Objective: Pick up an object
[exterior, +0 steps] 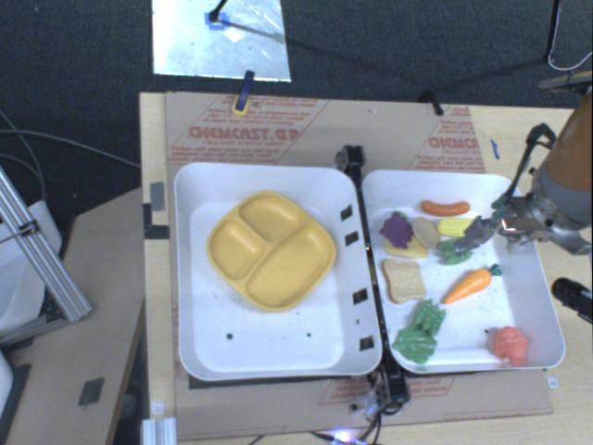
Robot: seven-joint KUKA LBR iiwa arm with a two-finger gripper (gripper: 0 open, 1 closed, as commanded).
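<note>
My tool [474, 233] is low in the right bin [547, 336], by the corn [453, 226] and a green leaf [454, 253]. I cannot tell how wide it is open. The carrot [466, 285], at five o'clock from the tool, looks light, hard and smooth; I'd grab its fat middle.

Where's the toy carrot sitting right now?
The carrot lies in the right bin, right of the bread slice and below the pincer, with the pink toy nearer the camera.
</note>
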